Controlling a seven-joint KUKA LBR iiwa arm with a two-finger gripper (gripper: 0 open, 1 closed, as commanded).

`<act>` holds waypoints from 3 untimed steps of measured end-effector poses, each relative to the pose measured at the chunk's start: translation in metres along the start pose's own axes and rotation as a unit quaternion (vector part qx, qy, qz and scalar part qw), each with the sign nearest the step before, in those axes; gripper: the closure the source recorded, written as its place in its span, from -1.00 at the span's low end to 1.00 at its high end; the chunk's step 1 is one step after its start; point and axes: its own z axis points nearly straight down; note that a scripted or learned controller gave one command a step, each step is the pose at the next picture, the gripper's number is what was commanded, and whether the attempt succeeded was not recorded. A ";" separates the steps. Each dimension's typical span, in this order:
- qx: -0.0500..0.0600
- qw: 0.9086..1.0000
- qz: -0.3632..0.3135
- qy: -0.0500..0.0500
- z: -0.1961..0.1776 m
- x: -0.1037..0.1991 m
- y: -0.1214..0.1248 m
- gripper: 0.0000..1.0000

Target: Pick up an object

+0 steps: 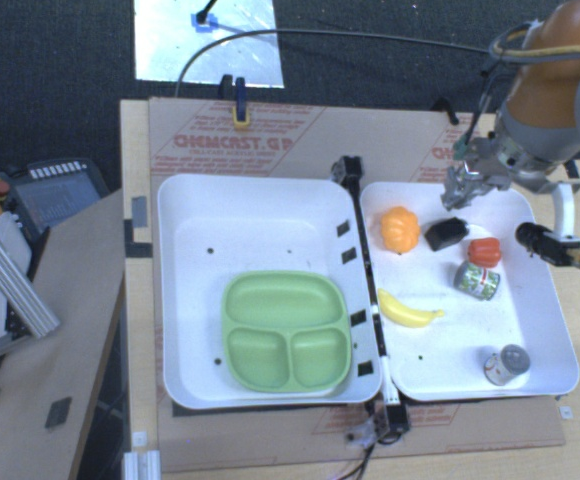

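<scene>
White plastic makes up both bins on the desk (140, 268), seen from above: the left bin (185, 218) carries one green divided tray (285, 330), and the right bin (550, 353) carries five loose things. I count one orange fruit (401, 229), one black block (446, 233), one yellow banana (407, 311), one upright can with a red top (481, 268) and one small can lying down with a grey lid (505, 363). The banana lies near the divider, its long axis running roughly left to right, tips curling upward in the view. The black block's long axis tilts up toward the right. The gripper (462, 190) hangs over the right bin's far edge, just above and to the right of the black block; whether its fingers are spread or closed I cannot tell, and nothing shows between them.
</scene>
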 end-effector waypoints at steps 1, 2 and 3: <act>0.000 1.000 0.000 0.000 -0.055 0.000 0.002 1.00; 0.004 1.000 -0.002 0.001 -0.052 0.046 -0.009 1.00; 0.005 1.000 -0.003 0.002 -0.039 0.103 -0.031 1.00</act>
